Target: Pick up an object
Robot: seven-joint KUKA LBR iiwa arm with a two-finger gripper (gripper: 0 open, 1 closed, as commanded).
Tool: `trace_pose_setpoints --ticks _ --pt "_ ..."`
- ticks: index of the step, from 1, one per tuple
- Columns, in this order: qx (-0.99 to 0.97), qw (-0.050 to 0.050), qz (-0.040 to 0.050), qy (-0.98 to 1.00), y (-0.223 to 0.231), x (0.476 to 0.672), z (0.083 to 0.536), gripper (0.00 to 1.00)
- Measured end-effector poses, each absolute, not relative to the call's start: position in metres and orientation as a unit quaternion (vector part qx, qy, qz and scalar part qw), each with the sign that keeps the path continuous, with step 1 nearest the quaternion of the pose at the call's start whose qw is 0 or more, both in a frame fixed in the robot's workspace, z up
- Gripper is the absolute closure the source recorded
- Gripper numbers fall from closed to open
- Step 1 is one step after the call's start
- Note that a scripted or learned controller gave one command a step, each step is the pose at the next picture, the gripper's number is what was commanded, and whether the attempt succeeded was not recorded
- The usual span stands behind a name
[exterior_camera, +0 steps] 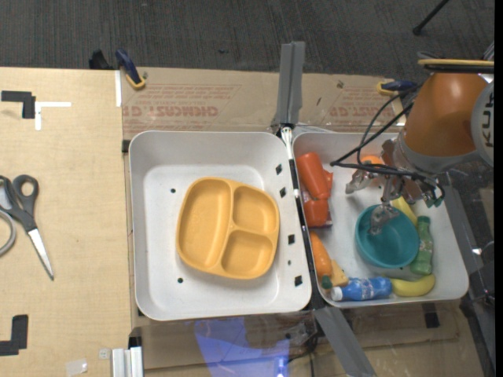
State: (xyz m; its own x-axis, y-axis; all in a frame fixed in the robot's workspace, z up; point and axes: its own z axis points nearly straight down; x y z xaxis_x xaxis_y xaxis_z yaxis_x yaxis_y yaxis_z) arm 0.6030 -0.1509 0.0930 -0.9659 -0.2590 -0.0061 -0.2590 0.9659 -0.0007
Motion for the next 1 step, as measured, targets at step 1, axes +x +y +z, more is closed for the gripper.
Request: trace_pose_setpoints --ticks 1 --pt "-0.170 0.004 -0.0005 0.985 -0.1383 0.6559 0.0942 0.00"
